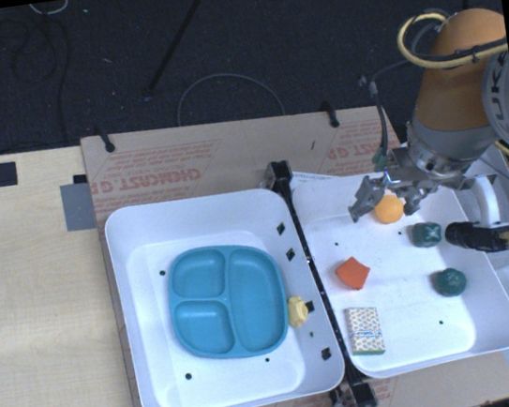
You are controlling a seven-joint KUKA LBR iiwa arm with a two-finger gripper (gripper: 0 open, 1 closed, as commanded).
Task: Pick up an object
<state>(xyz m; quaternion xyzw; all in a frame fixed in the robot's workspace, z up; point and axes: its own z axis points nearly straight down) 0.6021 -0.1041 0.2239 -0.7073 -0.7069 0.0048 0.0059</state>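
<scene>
Blue tray (228, 298), orange block (352, 273), white bins (139, 253).

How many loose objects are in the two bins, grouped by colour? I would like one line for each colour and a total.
Blue: 1, divided plate in the left bin
Yellow: 1, small object beside the plate
Orange: 2, ball and block
Dark green: 2, objects and
White patterned: 1, box
Total: 7

Dark floor (212, 43) with cables (219, 89) behind a pale wooden bench (36, 325).
</scene>
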